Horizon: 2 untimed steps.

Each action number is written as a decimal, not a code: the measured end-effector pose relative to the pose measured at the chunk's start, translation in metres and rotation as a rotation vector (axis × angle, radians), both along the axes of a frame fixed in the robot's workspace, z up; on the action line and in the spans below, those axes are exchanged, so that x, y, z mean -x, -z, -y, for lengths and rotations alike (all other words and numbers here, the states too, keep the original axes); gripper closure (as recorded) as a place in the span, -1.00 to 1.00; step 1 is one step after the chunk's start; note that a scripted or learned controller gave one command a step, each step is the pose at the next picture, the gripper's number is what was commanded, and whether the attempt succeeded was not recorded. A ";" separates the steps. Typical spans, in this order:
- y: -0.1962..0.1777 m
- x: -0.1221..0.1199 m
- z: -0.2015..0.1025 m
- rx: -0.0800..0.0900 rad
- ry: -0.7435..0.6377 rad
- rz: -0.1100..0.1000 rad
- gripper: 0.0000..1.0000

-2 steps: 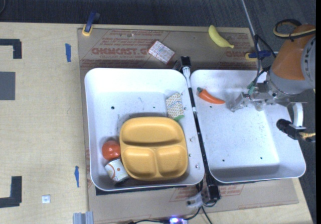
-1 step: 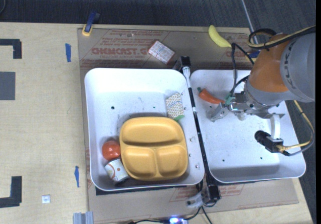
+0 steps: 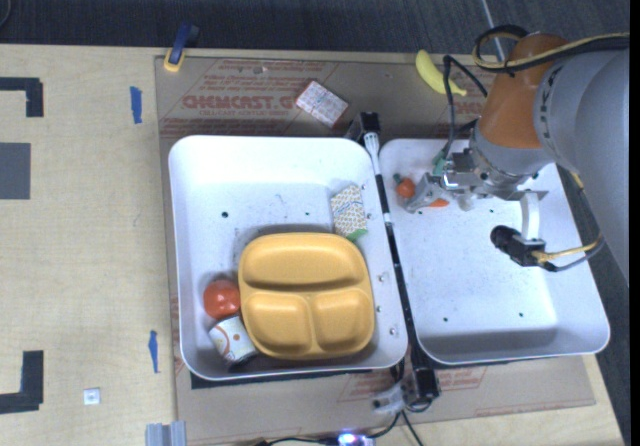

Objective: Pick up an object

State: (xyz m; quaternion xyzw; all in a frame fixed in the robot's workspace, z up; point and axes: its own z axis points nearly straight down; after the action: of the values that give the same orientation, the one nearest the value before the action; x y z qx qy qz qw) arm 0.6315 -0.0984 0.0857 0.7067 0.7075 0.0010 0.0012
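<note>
claw [image 3: 440, 189] near right bin's [image 3: 500, 319] top-left rim by an orange object [image 3: 405, 188]; grip state can't be told.

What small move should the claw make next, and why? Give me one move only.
Probably ease the claw down and a little left onto the small orange object in the right bin. That object lies just beside the claw near the bin's upper-left corner, and nothing else loose lies near it, so it looks like the easiest thing to pick up.
</note>
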 end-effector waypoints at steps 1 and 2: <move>-0.011 -0.001 0.000 0.002 -0.001 0.003 1.00; -0.099 0.045 -0.062 -0.001 0.000 -0.002 1.00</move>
State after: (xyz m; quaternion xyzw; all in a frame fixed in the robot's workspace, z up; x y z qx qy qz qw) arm 0.5867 -0.0363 0.1852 0.7065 0.7077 0.0004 0.0001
